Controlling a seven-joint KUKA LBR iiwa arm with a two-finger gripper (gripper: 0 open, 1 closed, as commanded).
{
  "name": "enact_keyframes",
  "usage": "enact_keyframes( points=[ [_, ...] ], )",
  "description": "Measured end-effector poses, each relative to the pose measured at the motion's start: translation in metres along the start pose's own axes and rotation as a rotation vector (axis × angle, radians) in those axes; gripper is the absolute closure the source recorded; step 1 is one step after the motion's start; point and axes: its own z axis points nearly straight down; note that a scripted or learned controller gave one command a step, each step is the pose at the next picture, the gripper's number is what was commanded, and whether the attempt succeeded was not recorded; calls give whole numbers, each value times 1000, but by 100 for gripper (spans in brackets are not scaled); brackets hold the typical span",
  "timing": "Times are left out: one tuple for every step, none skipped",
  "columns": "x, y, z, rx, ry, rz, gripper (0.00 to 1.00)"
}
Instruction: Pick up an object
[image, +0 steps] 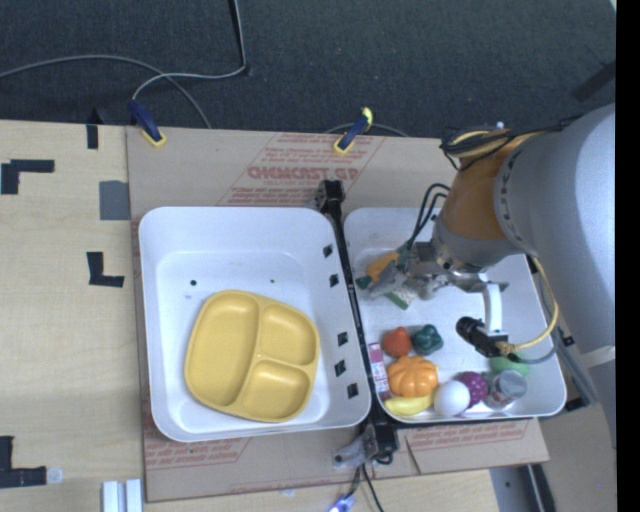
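Looks like the arm is sitting in the reach-down part of the pick, so nothing is lifted yet as far as I can judge. The gripper (400, 278) is hanging low over the right bin (540, 405), up toward that bin's 11 o'clock corner, right beside an orange-and-green toy piece (380, 268). That piece is probably the target, but honestly it could be going for something else. I can't tell how far the fingers are spread or whether anything is between them; it's all a dark tangle of metal and cable down there.

The rest of the toys are piling up at the bin's 6 o'clock side: a little pumpkin (413, 376), a red tomato (397, 341), a dark green piece (428, 337), a white egg (451, 397) and a banana (405, 405). The left bin (160, 240) is carrying a yellow divided plate (252, 354).

Pose-wise, the arm is coming in from 3 o'clock, orange band (478, 205) above the wrist, wrist tilting down and toward 9 o'clock. Next move, I'd guess, needs a clean close on that piece and a straight lift clear of the divider wall.
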Motion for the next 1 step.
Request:
enact_keyframes(
  points=[
    [6, 46, 1, 2, 0, 0, 0]
  ],
)
